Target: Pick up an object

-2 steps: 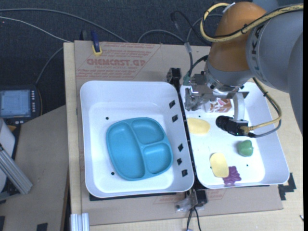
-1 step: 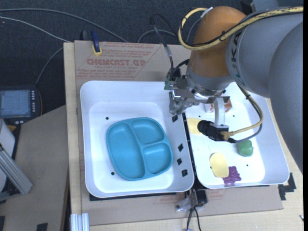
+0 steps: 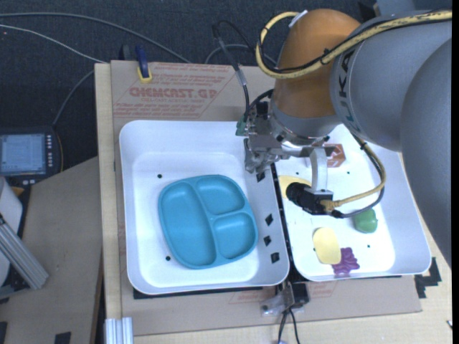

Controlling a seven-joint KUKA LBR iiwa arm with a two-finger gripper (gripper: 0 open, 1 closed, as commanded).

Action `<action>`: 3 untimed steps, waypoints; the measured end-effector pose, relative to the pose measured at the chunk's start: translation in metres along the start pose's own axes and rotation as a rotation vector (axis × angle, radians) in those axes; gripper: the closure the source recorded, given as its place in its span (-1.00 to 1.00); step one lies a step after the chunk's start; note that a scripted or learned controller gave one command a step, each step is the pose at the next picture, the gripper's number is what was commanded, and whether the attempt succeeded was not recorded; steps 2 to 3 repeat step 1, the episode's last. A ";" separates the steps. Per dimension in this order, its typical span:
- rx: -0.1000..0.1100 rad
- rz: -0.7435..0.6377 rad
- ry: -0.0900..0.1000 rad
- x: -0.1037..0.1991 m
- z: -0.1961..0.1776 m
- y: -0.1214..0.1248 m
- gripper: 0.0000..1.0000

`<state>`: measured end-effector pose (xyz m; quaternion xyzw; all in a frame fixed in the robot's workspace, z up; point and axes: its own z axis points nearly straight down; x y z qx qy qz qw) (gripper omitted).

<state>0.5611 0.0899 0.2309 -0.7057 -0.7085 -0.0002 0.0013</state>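
Camera view looks down on a desk (image 3: 179,88) that carries two shallow white bins side by side. Lying flat in the left white bin (image 3: 140,192) is a light blue plastic plate with three compartments (image 3: 208,221). The right white bin (image 3: 401,224) holds several small things: a pale yellow flat oval piece (image 3: 327,244), a purple toy-like piece (image 3: 347,261) touching its lower right edge, a green rounded object (image 3: 366,221) further right, a second yellow piece (image 3: 292,187) partly hidden by a black part of the arm, and a brown-and-white object (image 3: 335,154) near the far wall. The pincer (image 3: 259,165) hangs over the ridge between the two bins, at their far half; whether it is wide or narrow cannot be told, and nothing shows between its tips.
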 end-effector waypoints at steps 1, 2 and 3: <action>0.001 0.002 -0.001 -0.001 0.001 0.000 -1.00; 0.001 0.002 -0.001 -0.001 0.001 0.000 -1.00; 0.001 0.002 -0.001 -0.001 0.001 0.000 -1.00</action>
